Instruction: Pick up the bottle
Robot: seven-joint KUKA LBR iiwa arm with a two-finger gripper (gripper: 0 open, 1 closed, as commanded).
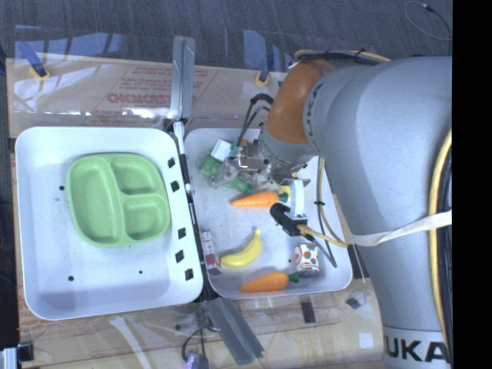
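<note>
Leftward, green tray in left bin, right bin holding banana, carrots, gripper state unclear

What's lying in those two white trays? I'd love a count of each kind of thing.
Green divided plate: 1
Carrots: 2
Banana: 1
Clear bottle with green label: 1
Small printed can: 1
Small packet at the bin's left wall: 1
Total: 7
</note>
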